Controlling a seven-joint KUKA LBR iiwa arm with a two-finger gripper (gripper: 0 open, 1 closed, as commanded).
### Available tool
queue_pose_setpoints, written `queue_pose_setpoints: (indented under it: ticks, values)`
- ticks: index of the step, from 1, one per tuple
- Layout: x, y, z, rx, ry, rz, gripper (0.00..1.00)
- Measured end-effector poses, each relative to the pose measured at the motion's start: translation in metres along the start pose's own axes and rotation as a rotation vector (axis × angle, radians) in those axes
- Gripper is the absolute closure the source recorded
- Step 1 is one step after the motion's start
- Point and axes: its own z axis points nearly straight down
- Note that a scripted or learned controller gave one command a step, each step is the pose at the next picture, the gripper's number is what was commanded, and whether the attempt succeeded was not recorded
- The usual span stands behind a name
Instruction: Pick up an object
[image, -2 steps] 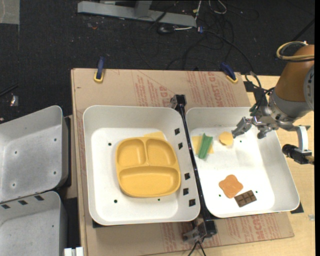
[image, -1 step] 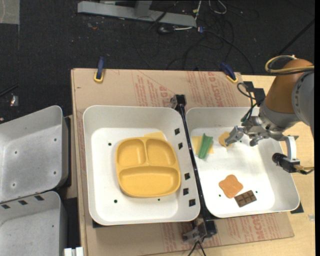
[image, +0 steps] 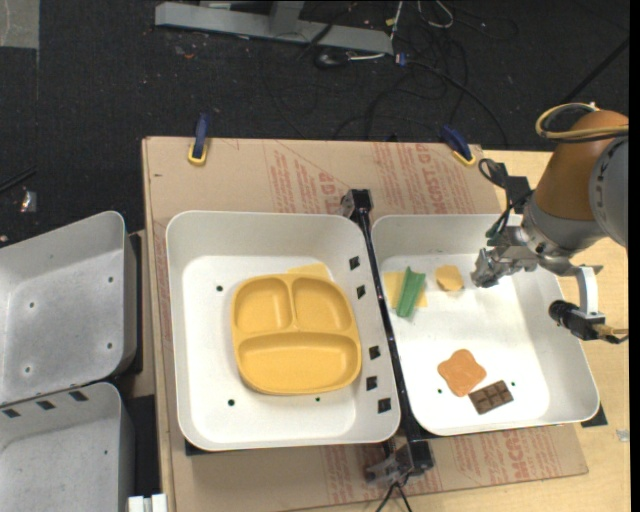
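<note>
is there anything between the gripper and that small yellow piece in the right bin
Nothing visible stands between them. The gripper hangs just right of the small yellow piece, with bare white bin floor in the gap. The green block lies on the piece's far side.

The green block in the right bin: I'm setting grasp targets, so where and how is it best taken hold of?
Probably across the middle of the long green block, closing on its two long sides from straight above. It lies flat, narrow and slightly tilted, overlapping a flat yellow piece, so turn the end effector to match its tilt.
</note>
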Motion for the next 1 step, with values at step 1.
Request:
queue_pose_setpoints:
  ticks: [1]
  values:
    - [0.0081,-0.0004,-0.0599,-0.004,-0.001,-0.003,1.0]
